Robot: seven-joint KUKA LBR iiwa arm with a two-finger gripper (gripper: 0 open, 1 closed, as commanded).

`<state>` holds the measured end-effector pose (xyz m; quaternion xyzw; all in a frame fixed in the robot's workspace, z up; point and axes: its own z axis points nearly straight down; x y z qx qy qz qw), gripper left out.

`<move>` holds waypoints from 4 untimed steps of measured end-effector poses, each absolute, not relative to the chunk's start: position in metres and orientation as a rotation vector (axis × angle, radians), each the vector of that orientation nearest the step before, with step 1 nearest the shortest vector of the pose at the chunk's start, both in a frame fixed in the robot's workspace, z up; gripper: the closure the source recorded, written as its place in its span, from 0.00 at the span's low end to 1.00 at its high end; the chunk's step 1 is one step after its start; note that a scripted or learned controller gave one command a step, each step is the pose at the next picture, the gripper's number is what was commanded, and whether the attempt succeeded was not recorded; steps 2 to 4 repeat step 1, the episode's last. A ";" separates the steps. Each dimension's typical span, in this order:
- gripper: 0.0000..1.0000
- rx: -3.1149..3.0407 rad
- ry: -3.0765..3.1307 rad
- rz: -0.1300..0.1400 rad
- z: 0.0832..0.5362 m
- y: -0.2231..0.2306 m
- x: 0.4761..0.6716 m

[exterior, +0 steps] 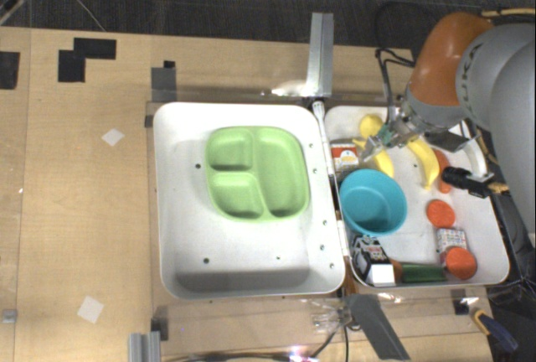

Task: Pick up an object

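Left bin [180,209]: green divided tray [255,172]. Right bin [494,255]: blue bowl [373,201], bananas [425,161], orange items, gripper [381,140] above.

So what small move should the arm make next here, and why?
Probably a short descent. The gripper sits in the right bin over a yellow banana beside the blue bowl, and nothing shows between its fingers, so nothing looks held yet.

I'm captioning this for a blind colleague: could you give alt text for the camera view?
A grey arm's gripper reaches into the right bin among yellow bananas, a blue bowl and small items. The left bin holds a green divided plate.
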<state>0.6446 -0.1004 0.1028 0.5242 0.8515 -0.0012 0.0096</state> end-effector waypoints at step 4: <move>1.00 1.706 2.629 0.010 0.206 -0.057 0.671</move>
